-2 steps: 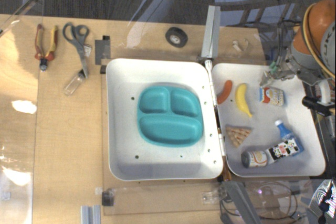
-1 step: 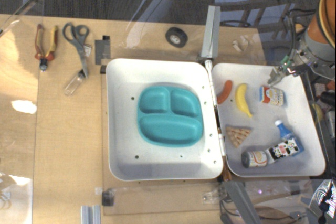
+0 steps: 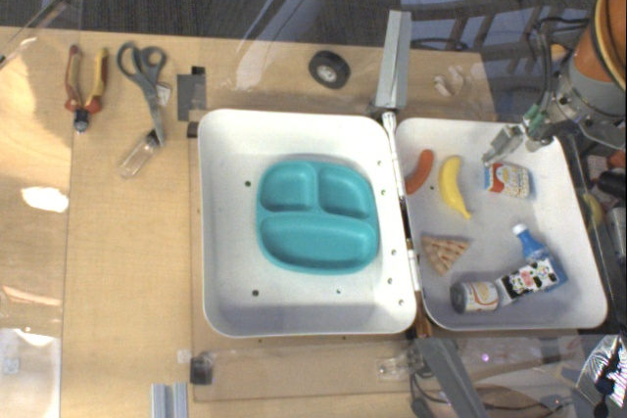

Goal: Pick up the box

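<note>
The small carton box (image 3: 506,179) appears light and crushable; grasp across its flat sides. The gripper (image 3: 509,144) hovers alongside, fingers open, empty.

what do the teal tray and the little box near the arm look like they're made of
The teal tray looks like molded plastic, semi-matte: one uniform color, rounded compartment walls, soft sheen. The box in the right bin looks like printed cardboard or a plastic toy copy; its white faces carry red and blue graphics, too small to settle which.
</note>
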Available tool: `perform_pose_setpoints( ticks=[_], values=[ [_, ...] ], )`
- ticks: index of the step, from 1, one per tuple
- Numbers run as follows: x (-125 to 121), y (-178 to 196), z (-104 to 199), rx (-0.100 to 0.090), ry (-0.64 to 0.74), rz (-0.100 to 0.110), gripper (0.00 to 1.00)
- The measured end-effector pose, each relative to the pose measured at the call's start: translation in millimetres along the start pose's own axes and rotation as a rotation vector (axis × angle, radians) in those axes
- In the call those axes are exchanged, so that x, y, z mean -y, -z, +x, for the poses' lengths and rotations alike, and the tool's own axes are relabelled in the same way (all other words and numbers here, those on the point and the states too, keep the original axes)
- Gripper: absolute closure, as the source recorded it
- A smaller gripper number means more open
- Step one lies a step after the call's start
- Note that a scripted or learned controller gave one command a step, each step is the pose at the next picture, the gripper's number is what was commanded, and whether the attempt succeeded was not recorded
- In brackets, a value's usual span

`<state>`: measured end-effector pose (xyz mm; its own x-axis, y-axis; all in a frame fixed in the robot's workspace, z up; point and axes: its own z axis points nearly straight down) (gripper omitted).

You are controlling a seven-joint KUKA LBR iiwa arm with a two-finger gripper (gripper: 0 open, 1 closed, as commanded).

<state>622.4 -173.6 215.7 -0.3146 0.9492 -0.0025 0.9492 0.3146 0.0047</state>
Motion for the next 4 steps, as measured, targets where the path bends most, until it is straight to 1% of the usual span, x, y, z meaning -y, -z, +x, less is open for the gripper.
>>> perform_pose_setpoints(
  ticks=[1, 2, 3, 4],
  values=[
    [-20, -114, -29, 0.006, 0.042, -0.009, 0.0],
    [-11, -130, -37, 0.001, 0.148, -0.002, 0.0],
    [-15, -118, -38, 0.005, 0.149, -0.009, 1.0],
    [-15, -118, -38, 0.005, 0.149, -0.009, 0.0]
  ],
)
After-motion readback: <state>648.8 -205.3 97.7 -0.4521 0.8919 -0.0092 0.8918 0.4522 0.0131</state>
